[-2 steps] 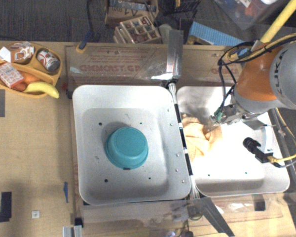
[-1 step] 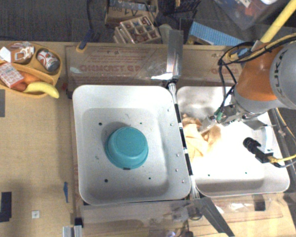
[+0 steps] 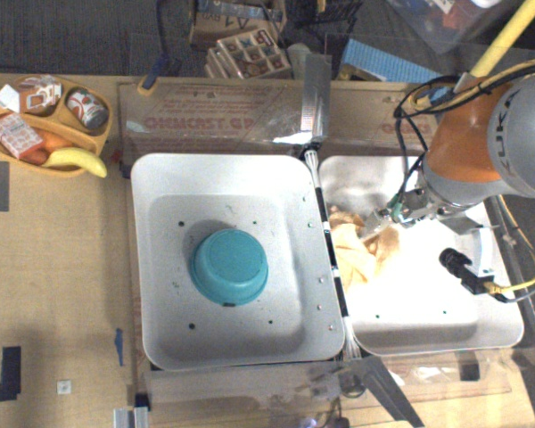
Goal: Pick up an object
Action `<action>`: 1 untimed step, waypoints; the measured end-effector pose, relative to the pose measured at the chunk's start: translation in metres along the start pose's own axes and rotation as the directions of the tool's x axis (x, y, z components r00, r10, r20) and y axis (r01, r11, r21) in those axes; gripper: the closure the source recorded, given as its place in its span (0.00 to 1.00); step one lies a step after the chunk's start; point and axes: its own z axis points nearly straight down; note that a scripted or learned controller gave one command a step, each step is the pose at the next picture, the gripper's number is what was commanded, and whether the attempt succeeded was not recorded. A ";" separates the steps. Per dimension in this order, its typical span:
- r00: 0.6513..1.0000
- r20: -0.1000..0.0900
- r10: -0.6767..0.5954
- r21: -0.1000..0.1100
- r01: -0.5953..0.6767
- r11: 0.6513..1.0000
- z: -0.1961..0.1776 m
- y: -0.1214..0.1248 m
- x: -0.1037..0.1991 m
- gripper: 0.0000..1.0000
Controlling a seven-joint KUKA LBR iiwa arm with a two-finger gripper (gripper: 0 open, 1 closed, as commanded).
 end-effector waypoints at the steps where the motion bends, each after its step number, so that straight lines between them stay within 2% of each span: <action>1: 0.994 -0.005 0.112 0.015 -0.112 0.994 -0.074 0.050 0.057 0.00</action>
